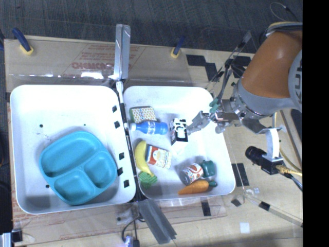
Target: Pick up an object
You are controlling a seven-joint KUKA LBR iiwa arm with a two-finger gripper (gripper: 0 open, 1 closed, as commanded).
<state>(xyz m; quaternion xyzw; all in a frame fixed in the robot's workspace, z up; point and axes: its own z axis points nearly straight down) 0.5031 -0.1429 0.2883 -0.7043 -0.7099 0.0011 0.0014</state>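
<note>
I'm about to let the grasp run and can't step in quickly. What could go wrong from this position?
1. The gripper sits right beside the blue plastic bottle, so a descent may knock the bottle rather than grasp it.
2. The items in the right white bin lie crowded: yellow banana, printed carton, red-and-white can and orange carrot. A grab could nudge neighbours or catch two.

The grey arm [267, 81] reaches in from the right, its orange band [272, 60] broad and rounded above the wrist [241, 115]. From there the slim gripper [180, 130] stretches leftward and slightly downward — low over the right-hand side of the workspace. Its black-and-white fingertips [178, 126] sit close together, though their state cannot be made out.
</note>
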